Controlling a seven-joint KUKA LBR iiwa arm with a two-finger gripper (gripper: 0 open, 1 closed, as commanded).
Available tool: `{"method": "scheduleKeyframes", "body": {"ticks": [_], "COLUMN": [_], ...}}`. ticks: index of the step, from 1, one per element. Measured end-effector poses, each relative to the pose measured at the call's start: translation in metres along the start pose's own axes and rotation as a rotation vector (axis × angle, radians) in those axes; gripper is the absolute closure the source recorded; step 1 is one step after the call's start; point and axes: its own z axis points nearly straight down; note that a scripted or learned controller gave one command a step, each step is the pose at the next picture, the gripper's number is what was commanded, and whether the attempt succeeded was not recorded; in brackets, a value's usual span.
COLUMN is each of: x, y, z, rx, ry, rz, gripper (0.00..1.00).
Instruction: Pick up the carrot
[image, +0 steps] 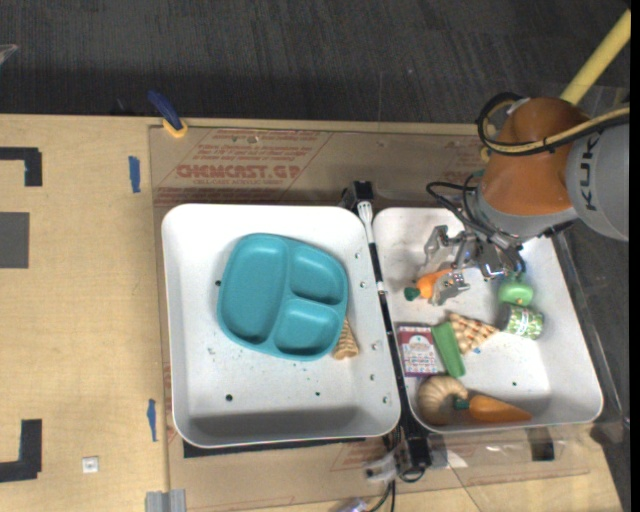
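left bin: teal tray | right bin: carrot, toys | gripper: over carrot, grip unclear, cannot tell

a single fixed camera is looking down from above the bench at a slant, far enough back to be taking in both white bins, the left bin and the right bin, while the arm is entering from the right
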Motion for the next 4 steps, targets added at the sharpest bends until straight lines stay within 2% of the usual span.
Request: {"method": "scheduleKeyframes", "body": {"ticks": [1,2,3,4], "x": [0.035,0.036,0.072,0.004], "y": [0.056,0.055,0.068,0.058], "z": [-0.084,-0.083,-0.083,-0.082], "rx": [0.001,0.002,0.003,0.005], "ry": [0.017,0.020,0.026,0.019], "rz": [0.309,0.310,0.429,0.573], "gripper": [1.00,0.00,0.00,0.00]}}
